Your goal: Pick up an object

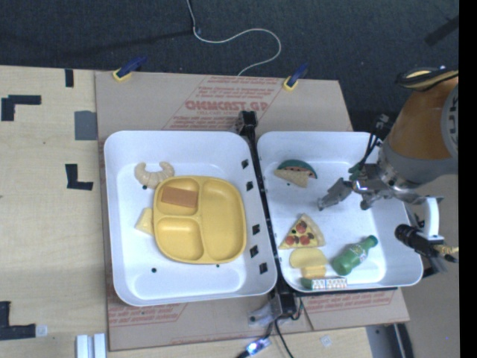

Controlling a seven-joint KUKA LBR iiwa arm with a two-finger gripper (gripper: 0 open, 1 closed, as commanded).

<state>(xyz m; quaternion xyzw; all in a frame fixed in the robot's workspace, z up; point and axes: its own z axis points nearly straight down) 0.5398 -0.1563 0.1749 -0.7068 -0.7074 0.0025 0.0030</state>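
Two shallow white bins are seen side by side on a cardboard sheet [223,103] laid over a pale wooden bench, with dark carpet [89,17] and a thin white cable [238,37] along the top of the frame. The left bin [123,155] is occupied by a yellow divided tray [201,218]. In the right bin [339,142], a watermelon slice [296,173], a pizza slice [302,233] and a green bottle [353,254] are laid out, while the gripper [332,197] is held over the bin's middle, nothing gripped; whether it is released or clenched cannot be told.
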